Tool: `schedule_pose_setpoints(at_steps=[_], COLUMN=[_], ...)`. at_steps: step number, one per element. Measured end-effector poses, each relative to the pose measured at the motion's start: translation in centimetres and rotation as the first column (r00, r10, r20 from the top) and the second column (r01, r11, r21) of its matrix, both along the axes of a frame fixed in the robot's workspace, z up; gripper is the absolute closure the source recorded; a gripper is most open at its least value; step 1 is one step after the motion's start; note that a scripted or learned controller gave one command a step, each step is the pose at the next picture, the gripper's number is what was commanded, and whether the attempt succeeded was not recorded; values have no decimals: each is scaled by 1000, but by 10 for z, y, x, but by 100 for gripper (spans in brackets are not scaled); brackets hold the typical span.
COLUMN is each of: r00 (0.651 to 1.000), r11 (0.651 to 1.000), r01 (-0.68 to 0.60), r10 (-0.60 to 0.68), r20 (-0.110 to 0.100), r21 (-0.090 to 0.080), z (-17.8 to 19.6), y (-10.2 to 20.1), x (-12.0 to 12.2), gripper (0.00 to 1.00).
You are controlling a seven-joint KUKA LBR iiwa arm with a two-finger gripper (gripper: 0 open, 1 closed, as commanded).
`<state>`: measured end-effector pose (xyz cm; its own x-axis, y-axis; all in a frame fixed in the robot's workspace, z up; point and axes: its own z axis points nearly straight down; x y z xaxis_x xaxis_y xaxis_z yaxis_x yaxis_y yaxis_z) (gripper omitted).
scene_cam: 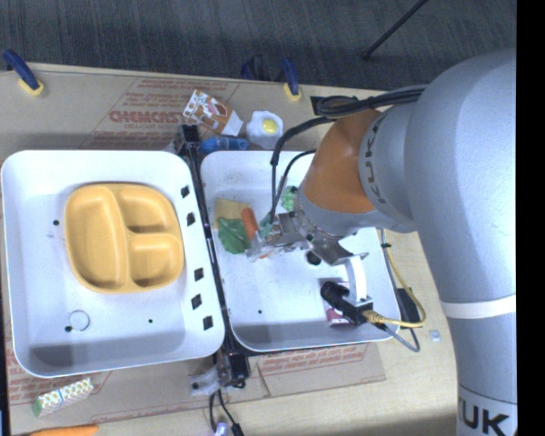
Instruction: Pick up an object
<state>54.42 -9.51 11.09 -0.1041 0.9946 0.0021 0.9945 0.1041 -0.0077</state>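
While the arm [454,189] reaches over the right bin [282,330], the pick does not look finished: the jaws [271,240] sit low beside a cluster of small items, a green piece [232,234] and an orange carrot-like piece [249,219], and I cannot tell whether they are apart, together or clamped on anything. Nothing is visibly lifted, so grasp and raise remain. Left bin [18,243] carries a yellow divided tray [124,236]; beyond on the bench [118,107], a small printed packet [204,110] and yellow-white object [265,125].

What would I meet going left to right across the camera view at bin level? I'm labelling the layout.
Left white bin → yellow divided tray → right white bin → green and orange items → pincer → grey arm with orange band.
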Motion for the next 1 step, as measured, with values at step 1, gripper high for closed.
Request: schedule_pose_setpoints(at_steps=[1], r00=[941], r11=[941], r01=[-338], r10=[338], r20=[7], r21=[-2], z=[81], y=[9], x=[42], gripper=[100])
